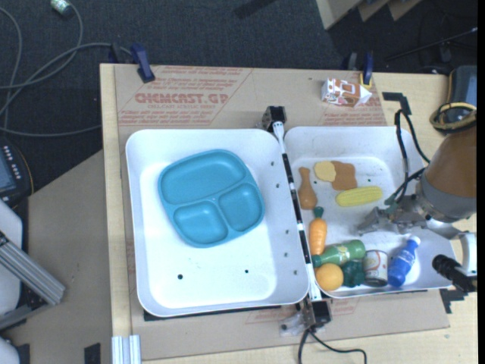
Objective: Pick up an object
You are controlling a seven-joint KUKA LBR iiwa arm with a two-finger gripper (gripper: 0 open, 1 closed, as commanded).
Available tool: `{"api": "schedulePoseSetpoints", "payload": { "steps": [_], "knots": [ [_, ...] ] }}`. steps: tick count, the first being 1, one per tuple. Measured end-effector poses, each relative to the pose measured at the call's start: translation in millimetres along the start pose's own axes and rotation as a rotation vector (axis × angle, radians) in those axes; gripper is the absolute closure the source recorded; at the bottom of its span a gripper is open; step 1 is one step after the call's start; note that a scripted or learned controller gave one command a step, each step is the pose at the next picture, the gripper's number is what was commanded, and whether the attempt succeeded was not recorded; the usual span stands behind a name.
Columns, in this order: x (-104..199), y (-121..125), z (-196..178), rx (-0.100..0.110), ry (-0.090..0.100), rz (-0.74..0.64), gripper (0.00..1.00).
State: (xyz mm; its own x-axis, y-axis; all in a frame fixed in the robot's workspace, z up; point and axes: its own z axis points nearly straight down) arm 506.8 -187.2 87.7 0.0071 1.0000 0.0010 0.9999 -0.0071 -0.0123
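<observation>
Toys crowd the right-hand bin (pixel 341 136), one of two shallow white bins sitting side by side on the tabletop (pixel 189 97). Along its left wall lie a brown drumstick (pixel 306 190) and, just below it, an orange carrot (pixel 317 234). Toward the back rests a tan and brown bread-like piece (pixel 336 174), with a yellow corn cob (pixel 358 196) just in front of it. At the front edge sit an orange fruit (pixel 329 277), a green bottle (pixel 341 252) lying on its side, a small can-like item (pixel 374 264) and a blue bottle (pixel 402 261), all packed close together.

The grey arm with its orange band (pixel 455 169) reaches in from the right, and the end effector (pixel 383 217) hangs low over the middle of this bin — just right of the corn cob and above the blue bottle. Whether it is spread or pressed together cannot be told from here, and nothing is visibly pinched in it.

The left bin (pixel 148 264) holds a blue divided plate (pixel 211 197) with three compartments. A small red-and-white carton (pixel 345 92) lies on the tabletop behind the right bin.
</observation>
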Motion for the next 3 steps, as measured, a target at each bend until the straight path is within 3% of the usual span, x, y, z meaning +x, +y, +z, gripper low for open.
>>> {"api": "schedulePoseSetpoints", "payload": {
  "steps": [1,2,3],
  "knots": [
    [-30.1,-28.9,3.8,-0.009,0.003,-0.006,0.00],
    [-28.6,-27.0,-6.7,-0.013,0.000,-0.006,1.00],
    [62.3,-16.7,-101.4,-0.022,-0.001,-0.017,1.00]
  ]
}}
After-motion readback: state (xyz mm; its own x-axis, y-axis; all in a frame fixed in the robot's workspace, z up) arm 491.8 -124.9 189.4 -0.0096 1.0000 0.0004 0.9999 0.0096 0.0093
